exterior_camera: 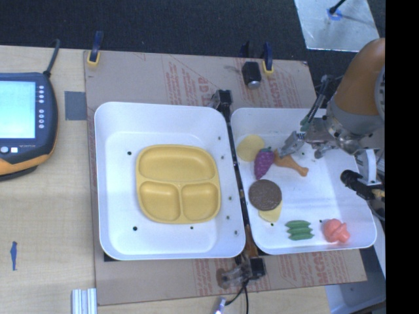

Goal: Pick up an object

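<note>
Orange drumstick-shaped toy (292, 165) lies in right white bin (357, 241), upper middle, just beside purple grape-bunch toy (263, 162). Gripper (291, 144) low over drumstick's upper end; grip state cannot tell. Brown round disc (265, 194) on pale yellow piece, green pod toy (298, 229) and pink toy (336, 231) near front wall. Left white bin (111, 227) holds yellow three-compartment plate (177, 182).

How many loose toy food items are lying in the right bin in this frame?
6: yellow piece, purple grapes, orange drumstick, brown patty on a yellow slice, green pod, pink piece. The arm may hide more.
</note>
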`<state>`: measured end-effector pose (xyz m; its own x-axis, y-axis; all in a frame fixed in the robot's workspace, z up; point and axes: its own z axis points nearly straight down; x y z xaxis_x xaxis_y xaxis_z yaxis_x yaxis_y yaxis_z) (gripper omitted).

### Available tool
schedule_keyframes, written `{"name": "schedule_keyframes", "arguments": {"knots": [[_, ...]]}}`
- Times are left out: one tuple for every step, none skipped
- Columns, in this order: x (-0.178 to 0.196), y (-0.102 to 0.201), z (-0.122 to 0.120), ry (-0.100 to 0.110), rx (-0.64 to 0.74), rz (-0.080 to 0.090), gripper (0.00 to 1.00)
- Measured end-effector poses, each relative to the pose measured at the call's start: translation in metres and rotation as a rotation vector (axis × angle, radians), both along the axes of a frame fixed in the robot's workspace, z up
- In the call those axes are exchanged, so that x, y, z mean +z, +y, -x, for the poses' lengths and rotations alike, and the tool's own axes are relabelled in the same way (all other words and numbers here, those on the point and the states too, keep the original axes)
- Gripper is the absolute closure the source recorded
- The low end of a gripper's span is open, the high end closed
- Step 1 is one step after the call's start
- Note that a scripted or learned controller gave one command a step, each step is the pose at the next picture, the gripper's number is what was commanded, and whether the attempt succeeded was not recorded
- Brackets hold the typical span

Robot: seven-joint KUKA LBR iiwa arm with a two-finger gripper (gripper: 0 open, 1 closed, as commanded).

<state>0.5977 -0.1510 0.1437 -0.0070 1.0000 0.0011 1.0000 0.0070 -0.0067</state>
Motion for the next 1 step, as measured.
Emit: {"name": "schedule_keyframes", "arguments": {"knots": [[-0.053, 0.0471, -0.043, -0.003, -0.001, 0.001, 0.0]]}}
